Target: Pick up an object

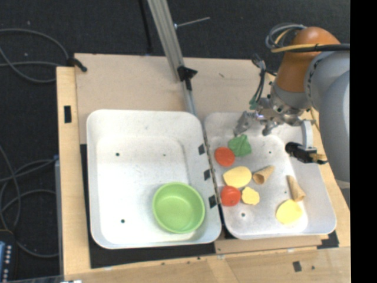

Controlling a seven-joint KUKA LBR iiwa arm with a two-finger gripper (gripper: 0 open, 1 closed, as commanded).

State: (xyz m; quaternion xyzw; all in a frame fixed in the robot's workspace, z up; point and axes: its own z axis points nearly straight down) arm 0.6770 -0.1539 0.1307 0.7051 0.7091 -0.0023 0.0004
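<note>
Gripper (254,124) sits at upper right of frame, over the top edge of the right bin (321,202), fingers spread apart with nothing between them. Arm (306,58) comes in from the right, orange band above the wrist. Closest candidate is the green crumpled object (240,145), just below and left of the gripper, near but not touching. Other items in the right bin: red ball (224,156) beside the green one, yellow flat piece (237,176) at center, second red ball (230,196) touching the bin's left wall area, small yellow chunk (251,197), two tan cones (263,173) (296,188), yellow disc (289,211) at lower right. Left bin (118,134) holds a green bowl (178,207) at its lower right. Step looks like approach, no grasp yet. Next move likely needs a short shift down-left and a descent over the green object, then closing; the red ball close by could get nudged.
</note>
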